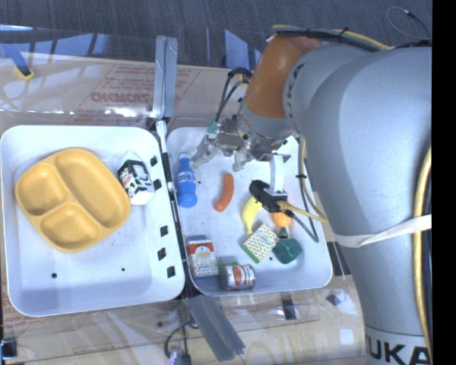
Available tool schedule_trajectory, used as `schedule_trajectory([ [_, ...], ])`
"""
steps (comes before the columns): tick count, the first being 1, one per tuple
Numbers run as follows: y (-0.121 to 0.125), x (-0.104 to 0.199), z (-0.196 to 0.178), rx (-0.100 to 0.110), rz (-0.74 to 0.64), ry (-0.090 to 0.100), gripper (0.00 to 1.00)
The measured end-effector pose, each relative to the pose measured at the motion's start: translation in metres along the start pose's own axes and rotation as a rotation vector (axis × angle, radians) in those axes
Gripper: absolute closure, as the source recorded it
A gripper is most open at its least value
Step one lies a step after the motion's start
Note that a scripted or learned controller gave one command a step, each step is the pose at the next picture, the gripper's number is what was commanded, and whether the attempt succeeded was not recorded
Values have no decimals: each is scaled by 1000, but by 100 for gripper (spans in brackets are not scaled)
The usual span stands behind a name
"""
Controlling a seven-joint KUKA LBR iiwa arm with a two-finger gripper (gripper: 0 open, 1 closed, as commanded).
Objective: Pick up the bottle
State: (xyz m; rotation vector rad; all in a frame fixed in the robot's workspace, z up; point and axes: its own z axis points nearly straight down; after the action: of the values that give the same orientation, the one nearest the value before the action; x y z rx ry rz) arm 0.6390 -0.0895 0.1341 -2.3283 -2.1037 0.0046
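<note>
We judged the small blue bottle (185, 182), lying by the right bin's (313, 274) left wall, light, stiff and slippery, best gripped across its middle; our tool (222, 149) hovered near, spread and empty.

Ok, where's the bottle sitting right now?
The blue bottle lies in the right bin, against its left wall near the divider, just left of the orange sausage. The gripper hovers above and to its right.
</note>
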Motion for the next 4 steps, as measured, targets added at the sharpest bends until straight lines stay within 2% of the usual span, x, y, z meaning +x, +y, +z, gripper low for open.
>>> schedule_trajectory([
  [1, 18, 0, 43, -2, 226, 0, 0],
  [2, 18, 2, 33, 0, 219, 0, 100],
  [3, 9, 83, -118, -2, 576, 1, 100],
  [4, 9, 83, -117, -1, 576, 1, 0],
])
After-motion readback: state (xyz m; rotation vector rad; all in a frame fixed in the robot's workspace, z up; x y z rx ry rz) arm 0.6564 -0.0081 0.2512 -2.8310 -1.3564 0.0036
